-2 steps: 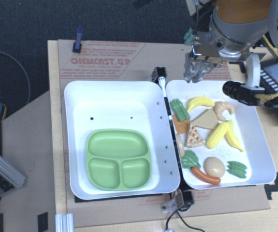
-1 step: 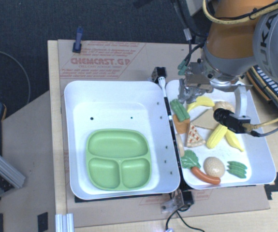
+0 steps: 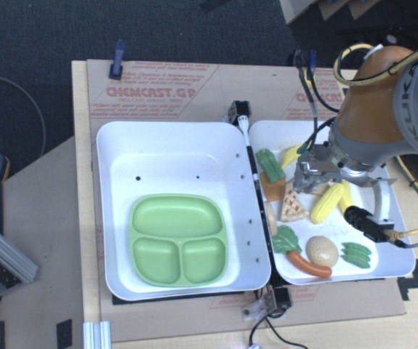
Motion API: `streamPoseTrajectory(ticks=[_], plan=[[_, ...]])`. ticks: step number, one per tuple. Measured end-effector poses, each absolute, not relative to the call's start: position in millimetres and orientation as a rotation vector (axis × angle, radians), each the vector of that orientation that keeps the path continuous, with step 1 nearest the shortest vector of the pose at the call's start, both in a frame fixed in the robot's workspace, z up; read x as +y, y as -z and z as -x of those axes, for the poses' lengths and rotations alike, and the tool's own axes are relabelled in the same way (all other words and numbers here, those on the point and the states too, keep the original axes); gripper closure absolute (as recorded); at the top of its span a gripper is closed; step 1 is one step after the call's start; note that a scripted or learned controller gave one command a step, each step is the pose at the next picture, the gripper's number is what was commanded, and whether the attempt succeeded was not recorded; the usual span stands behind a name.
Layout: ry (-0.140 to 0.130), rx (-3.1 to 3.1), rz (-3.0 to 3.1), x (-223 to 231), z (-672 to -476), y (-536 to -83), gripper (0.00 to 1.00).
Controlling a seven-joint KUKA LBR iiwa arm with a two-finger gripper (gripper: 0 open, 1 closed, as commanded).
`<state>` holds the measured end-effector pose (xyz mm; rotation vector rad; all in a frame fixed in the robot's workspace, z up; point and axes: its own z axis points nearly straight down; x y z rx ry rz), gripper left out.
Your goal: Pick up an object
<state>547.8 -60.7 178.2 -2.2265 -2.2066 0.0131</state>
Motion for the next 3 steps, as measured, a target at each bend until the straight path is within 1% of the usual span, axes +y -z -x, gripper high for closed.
streamPoseTrajectory(ticks=[1,2,3], plan=[[0.015,-2.234,2.216,12.2,-519.1,-287.9,1.0],[0.003,-2.224,2.222,7.8,-519.6,-292.2,1.0],[0.0,-2.228,2.209,88.7,-477.4,-309.5,1.0]])
